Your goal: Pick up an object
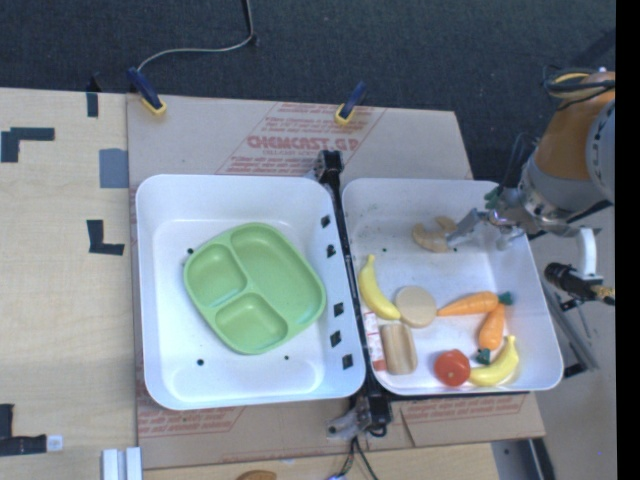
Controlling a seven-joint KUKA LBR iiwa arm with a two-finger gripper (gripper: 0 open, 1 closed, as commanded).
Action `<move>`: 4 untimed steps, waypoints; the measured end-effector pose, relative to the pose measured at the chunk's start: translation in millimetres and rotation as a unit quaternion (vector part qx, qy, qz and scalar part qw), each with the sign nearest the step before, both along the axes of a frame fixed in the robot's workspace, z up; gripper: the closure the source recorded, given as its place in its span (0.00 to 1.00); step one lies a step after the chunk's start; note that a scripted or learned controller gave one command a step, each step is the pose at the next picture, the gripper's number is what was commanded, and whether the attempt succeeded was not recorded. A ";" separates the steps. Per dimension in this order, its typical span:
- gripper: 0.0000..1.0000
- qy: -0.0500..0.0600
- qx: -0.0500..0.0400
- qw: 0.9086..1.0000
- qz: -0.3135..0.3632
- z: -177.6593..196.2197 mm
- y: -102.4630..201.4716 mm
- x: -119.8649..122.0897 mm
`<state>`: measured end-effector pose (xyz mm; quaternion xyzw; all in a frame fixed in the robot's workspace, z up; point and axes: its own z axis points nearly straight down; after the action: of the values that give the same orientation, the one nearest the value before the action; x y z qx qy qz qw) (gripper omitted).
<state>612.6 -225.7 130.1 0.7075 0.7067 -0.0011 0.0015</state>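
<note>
From my seat I see the hand (462,230) low over the upper part of the right shallow white bin (530,298), just beside the pale tan lumpy toy piece (434,235) near the far wall; whether it is parted or closed I cannot tell. Bare floor lies below it, then the crowd: yellow banana (375,290), beige round disc (415,306), two orange carrots (478,314), red tomato (452,368), tan bread block (397,349), second small banana (500,365). The left white bin (165,268) holds a green divided plate (254,286), open floor along its edges.
</note>
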 end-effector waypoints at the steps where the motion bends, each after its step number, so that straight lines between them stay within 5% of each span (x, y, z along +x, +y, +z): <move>1: 0.00 -0.002 0.002 1.000 0.002 -43.8 95.2 49.8; 2: 0.00 -0.001 0.001 1.000 0.001 -44.4 106.8 56.4; 3: 1.00 -0.002 0.000 1.000 0.002 -33.6 106.4 56.9; 4: 0.00 -0.001 0.000 1.000 0.002 -34.5 106.4 56.4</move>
<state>669.1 -119.3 95.6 0.7062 0.7080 -0.0006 0.0024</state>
